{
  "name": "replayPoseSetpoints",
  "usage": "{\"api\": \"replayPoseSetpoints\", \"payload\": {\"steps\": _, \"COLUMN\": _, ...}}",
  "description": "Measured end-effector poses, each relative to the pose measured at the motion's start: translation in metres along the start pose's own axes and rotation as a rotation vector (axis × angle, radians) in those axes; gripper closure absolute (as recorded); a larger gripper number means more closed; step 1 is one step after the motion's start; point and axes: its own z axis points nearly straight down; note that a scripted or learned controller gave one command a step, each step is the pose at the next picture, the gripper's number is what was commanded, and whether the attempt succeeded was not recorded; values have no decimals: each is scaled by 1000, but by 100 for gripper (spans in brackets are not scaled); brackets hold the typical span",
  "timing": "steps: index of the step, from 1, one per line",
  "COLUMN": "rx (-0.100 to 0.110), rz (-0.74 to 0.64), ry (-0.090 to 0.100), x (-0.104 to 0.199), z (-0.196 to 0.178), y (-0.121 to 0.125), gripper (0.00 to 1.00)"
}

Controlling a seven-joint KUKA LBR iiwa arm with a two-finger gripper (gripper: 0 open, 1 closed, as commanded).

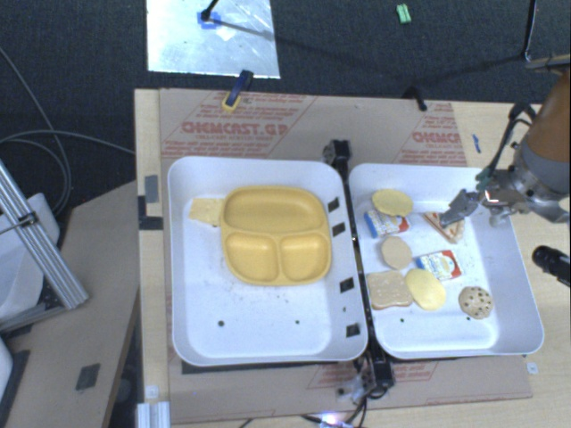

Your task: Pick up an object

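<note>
The right bin (513, 275) holds several toy foods: a yellow chip (393, 202), a small packet (385, 225), a beige oval (395, 253), a red, white and blue packet (439, 264), a bread slice (386, 290), a yellow lemon-like piece (426, 290), a cookie (475, 302) and a red-and-tan wedge (448, 228). My gripper (464, 205) reaches in from the right and hangs just above the wedge's upper right end. Whether it touches the wedge is unclear.
In the left bin (192, 328) lie a yellow divided plate (272, 234) and a pale yellow slab (205, 210) at the plate's left. A black divider (350, 239) runs between the bins. Cardboard lies beneath them.
</note>
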Motion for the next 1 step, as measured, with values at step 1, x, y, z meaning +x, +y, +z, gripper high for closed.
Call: {"api": "replayPoseSetpoints", "payload": {"steps": 1, "rx": -3, "rz": -6, "ry": 2, "x": 41, "z": 144, "y": 61, "gripper": 0}}
